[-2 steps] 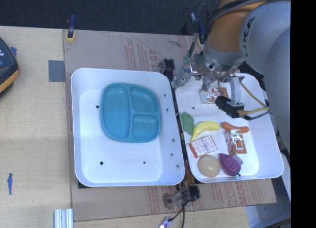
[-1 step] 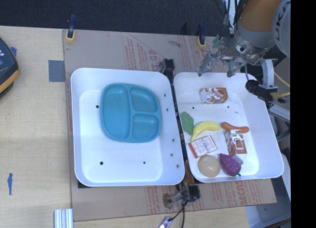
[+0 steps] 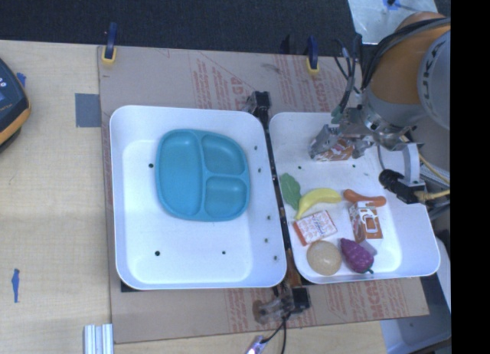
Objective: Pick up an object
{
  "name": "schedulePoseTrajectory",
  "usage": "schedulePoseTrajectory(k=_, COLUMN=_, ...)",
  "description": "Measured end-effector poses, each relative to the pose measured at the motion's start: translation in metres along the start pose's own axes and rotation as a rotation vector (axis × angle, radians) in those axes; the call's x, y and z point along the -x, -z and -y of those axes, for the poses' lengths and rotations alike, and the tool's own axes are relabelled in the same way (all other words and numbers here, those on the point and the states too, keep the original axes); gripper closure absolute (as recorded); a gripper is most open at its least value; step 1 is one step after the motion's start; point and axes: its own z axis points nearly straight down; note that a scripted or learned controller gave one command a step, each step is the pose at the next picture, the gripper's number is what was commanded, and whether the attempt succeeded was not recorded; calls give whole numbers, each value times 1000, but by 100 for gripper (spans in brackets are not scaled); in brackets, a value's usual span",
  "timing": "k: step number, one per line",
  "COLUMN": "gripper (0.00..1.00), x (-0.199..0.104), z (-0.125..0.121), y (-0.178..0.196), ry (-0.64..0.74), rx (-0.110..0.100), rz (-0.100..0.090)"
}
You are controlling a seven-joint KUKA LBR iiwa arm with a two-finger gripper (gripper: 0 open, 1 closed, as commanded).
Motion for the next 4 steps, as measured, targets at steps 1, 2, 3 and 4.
schedulePoseTrajectory(k=1, gripper=0, x=43, z=-14, y=-30, ry=-2, rx=3, rz=0)
schedulePoseTrajectory(k=2, gripper=0, x=62, z=-40, y=-53, ry=3, rx=12, rz=-6)
schedulePoseTrajectory(k=3, gripper=0, x=-31, z=53, y=34, ry=3, rx=3, rz=-1)
schedulePoseTrajectory(k=4, gripper=0, x=17, z=-1, y=-1, ry=-3, rx=2, rz=-1)
